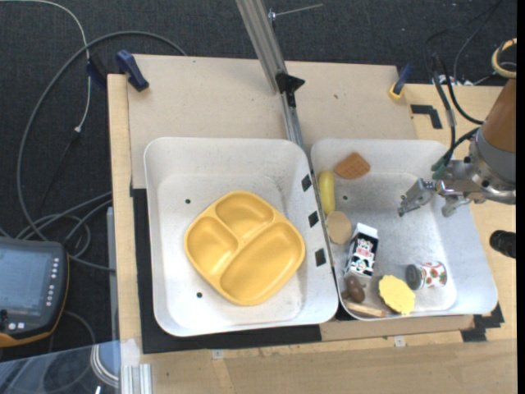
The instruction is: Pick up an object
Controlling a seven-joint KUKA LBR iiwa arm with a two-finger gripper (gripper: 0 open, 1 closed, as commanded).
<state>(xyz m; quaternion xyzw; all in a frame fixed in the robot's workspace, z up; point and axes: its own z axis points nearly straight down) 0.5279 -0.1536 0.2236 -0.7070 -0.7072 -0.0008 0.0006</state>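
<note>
Barely started: hovering over bare floor of the right bin (459, 158), gripper (426, 195) spread wide, gripping nothing. Lying untouched along the left and front walls, about 7 objects, toy can (427, 275) nearest.

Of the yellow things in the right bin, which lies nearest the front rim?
The flat yellow piece, beside the small can. The banana lies farther back, along the left wall.

Right bin (467, 245) objects: banana (326, 192) upright along left wall, orange-brown piece (352, 167) upper left, tan disc (339, 226), black-white carton (362, 253) mid, brown lump (354, 288), yellow piece (397, 294), small can (426, 276) on its side, lower right.
</note>
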